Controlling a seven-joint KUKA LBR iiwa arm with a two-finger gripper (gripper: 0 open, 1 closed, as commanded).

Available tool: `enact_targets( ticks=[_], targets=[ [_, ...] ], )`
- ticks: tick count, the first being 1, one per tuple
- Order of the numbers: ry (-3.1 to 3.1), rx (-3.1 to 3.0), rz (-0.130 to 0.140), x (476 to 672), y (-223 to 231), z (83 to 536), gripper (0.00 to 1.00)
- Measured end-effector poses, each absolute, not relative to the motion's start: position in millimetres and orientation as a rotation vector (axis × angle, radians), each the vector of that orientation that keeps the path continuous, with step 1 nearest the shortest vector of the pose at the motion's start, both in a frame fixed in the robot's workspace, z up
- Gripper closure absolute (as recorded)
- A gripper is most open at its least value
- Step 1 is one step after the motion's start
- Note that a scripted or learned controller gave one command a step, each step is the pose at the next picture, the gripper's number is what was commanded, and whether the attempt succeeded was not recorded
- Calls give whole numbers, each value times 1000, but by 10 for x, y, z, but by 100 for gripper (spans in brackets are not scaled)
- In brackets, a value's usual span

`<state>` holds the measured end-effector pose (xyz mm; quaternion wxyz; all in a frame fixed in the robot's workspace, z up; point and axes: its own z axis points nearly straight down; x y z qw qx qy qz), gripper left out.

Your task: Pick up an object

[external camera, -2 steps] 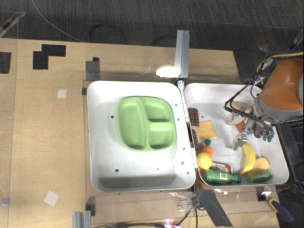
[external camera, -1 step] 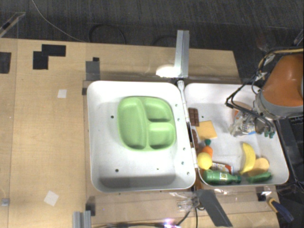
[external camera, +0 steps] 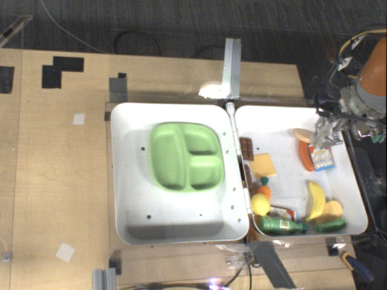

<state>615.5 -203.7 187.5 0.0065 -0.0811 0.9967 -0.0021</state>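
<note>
Over the right bin's (external camera: 357, 180) far corner, my gripper (external camera: 325, 139) hangs just above the small blue-and-white packet (external camera: 322, 158) beside the orange carrot (external camera: 304, 152), poised to grasp; how far it's open, I cannot tell.

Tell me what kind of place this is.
Most likely a robotics lab test bench. Two white bins sit side by side on a wooden bench, a gripper hangs over toy food such as a banana, and a green divided tray fills the other bin.
</note>
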Motion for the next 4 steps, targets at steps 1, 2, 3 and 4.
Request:
enact_targets(
  ticks=[1, 2, 3, 4],
  targets=[
    [3121, -254, -5, 6150, -2032, 1862, 0],
    [3131, 4, -2, 5782, -2049, 962, 0],
    [3125, 79, -5, 5548, -1933, 896, 0],
    [3123, 118, -6, 4917, -2030, 905, 0]
  ],
)
